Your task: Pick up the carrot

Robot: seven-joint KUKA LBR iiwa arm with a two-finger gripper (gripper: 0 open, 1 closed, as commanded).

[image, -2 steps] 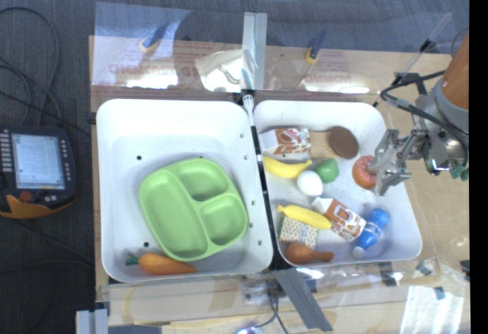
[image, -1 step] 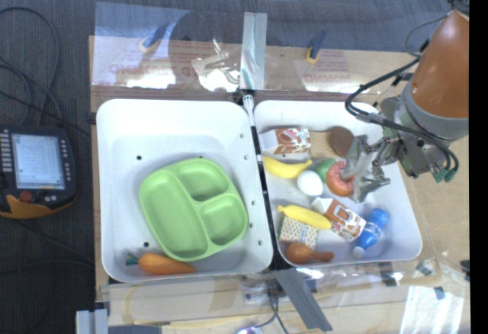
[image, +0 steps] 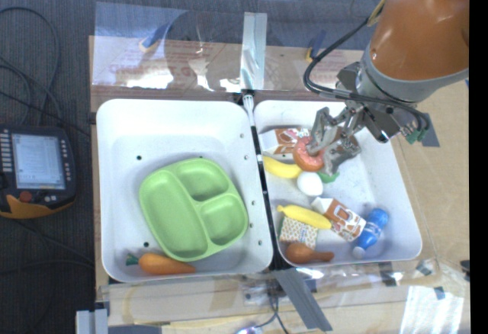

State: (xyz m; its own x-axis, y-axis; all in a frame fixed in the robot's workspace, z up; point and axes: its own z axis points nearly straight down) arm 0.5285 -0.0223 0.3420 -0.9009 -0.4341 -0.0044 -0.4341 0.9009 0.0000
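1. At your far left, off the bench, a black handheld control pendant with a pale screen lies on the dark floor.
2. In the left white bin you see a light green plastic plate with three compartments, tilted slightly.
3. The orange carrot with a small green top lies flat along that bin's near wall, just in front of the plate's near edge, its green end pointing left.
4. Crossing into the right white bin, you find a yellow toy banana by the divider, a white egg-shaped ball, a second yellow banana-like piece, a small patterned box, a brown pear-like piece, a small red-and-white carton and a blue bottle.
5. The grey two-finger gripper hangs over the far part of the right bin, beside a pink ring-shaped toy; you cannot tell from here how its jaws stand.
6. The carrot sits well apart from the gripper, in the other bin, down and to the left.
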